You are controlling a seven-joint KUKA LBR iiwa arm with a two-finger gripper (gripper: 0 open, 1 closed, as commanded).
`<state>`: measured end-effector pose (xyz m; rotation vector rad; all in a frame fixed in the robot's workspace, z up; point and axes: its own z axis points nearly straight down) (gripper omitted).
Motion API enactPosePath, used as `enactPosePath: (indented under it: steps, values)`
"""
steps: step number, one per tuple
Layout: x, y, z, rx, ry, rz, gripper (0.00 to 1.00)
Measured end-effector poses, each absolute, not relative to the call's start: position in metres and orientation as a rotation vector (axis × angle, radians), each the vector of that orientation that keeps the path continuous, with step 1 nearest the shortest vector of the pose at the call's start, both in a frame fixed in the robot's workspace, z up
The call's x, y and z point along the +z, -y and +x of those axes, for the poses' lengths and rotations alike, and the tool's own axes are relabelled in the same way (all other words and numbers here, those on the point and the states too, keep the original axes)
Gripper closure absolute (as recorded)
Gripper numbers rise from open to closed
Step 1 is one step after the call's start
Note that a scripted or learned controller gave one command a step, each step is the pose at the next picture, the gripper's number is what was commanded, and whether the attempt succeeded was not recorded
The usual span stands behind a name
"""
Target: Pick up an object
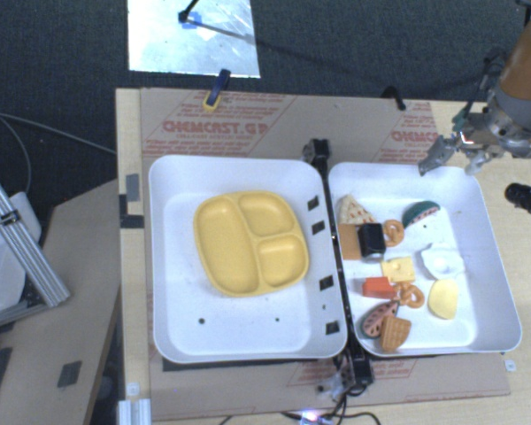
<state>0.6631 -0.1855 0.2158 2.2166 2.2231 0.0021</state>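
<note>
Hovering over the right bin's (491, 237) far right corner, the gripper (453, 153) is carrying nothing, fingers spread. Toy foods are lying below; the black block (372, 241) near the bin's left side looks light, stiff, graspable across its short sides.

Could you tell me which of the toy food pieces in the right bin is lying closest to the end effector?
The teal-green piece, uppermost right among the food, lies nearest the end effector; the pretzels and cheese sit lower.
</note>
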Motion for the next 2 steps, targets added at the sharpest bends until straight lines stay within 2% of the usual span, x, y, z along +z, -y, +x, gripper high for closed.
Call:
enactPosePath:
  steps: [2]
  values:
    - [0.184, 0.075, 0.603, 0.001, -2.233, 2.214, 0.0]
